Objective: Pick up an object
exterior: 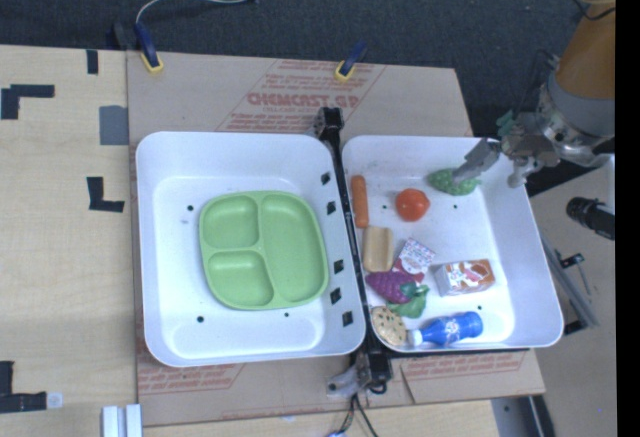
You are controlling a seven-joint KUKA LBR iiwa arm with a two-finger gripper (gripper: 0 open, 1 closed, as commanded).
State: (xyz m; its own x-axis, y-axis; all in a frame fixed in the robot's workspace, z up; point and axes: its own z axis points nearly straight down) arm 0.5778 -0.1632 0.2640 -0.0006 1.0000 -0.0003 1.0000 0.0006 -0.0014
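Observation:
The right bin (520, 255) holds several toy foods. A green leafy piece (453, 183) lies in its far right corner. A red tomato (411, 204) sits just left of it, and an orange carrot (358, 200) lies along the left wall. My gripper (487, 165) hangs over that far right corner, its tip right at the green piece's upper edge. Whether it touches the piece is not clear from this angle. Nothing is seen lifted off the bin floor.
Nearer in the right bin lie a bread slice (377, 247), purple grapes (392, 282), a small white packet (417, 254), a juice carton (464, 276), a cookie (388, 325) and a blue bottle (450, 328). The left bin (160, 225) holds a green divided plate (264, 249).

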